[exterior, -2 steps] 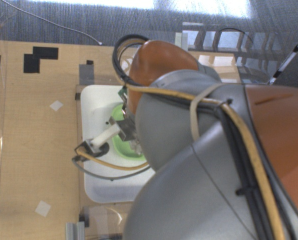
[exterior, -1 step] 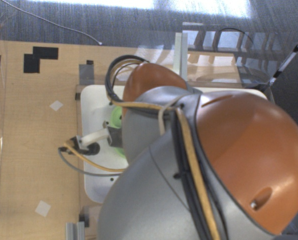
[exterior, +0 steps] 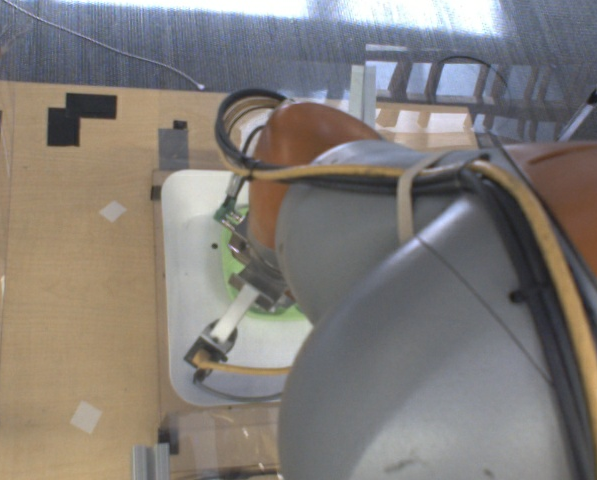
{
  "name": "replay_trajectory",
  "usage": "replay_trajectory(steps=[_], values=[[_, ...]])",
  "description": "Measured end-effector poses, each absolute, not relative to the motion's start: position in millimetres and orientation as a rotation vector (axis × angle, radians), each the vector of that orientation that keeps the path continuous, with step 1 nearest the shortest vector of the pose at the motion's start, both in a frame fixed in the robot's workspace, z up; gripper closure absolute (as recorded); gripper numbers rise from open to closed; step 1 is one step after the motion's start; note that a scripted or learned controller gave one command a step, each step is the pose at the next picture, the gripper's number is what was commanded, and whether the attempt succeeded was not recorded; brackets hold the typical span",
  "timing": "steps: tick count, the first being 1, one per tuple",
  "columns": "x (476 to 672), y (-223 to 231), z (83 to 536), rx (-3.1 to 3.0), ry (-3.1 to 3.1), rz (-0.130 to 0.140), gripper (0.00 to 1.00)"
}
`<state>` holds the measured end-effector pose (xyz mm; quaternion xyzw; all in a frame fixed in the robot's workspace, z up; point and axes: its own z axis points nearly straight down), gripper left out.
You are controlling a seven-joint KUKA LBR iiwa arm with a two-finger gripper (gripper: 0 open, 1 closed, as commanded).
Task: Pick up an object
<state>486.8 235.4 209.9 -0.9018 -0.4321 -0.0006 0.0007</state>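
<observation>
The gripper (exterior: 258,278) seems low over a green object (exterior: 276,314) in the white bin (exterior: 183,268); open or closed, I cannot tell. I would centre it before closing.

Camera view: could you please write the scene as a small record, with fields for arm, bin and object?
arm: grey arm, reaching from the right over the bin and hiding most of it
bin: white bin on the tan bench
object: light green thing in the bin, partly under the gripper
grasp: cannot tell
</observation>
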Motion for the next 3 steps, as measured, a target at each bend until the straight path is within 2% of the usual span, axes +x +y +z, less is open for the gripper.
replay_trajectory(steps=[1,2,3], values=[[486.5,234.9,202.1,-3.063,-0.694,0.001,1.00],[487.1,223.1,179.0,-3.124,-0.319,-0.001,1.00],[488.4,223.9,190.2,-3.121,-0.323,-0.004,1.00]])
